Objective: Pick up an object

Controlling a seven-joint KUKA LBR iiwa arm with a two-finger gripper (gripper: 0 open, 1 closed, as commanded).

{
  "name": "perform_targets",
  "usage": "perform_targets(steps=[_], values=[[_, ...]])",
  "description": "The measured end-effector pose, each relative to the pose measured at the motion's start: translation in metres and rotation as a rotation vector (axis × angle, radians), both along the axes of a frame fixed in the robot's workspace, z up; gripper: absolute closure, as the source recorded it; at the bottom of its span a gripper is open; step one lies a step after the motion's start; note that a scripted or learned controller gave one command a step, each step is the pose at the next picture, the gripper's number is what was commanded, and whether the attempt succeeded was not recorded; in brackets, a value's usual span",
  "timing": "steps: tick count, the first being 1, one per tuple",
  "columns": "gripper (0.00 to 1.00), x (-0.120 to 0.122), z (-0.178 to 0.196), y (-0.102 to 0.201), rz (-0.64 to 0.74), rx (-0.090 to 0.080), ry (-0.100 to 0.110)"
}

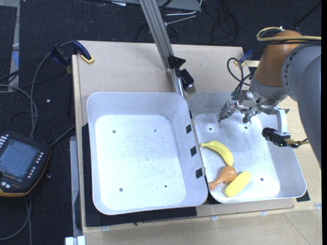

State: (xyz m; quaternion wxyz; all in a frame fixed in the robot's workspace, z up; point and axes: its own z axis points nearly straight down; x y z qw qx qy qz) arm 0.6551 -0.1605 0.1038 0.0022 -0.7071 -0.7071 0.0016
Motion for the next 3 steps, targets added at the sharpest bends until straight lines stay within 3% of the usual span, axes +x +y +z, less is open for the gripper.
perform_targets(steps=[1, 2, 3], values=[[0.00, 0.000, -0.009, 0.000, 0.001, -0.001, -0.005], [1.00, 0.000, 0.002, 0.000, 0.001, -0.002, -0.006], [1.00, 0.003, 0.049, 0.009, 0.001, -0.002, -0.009]])
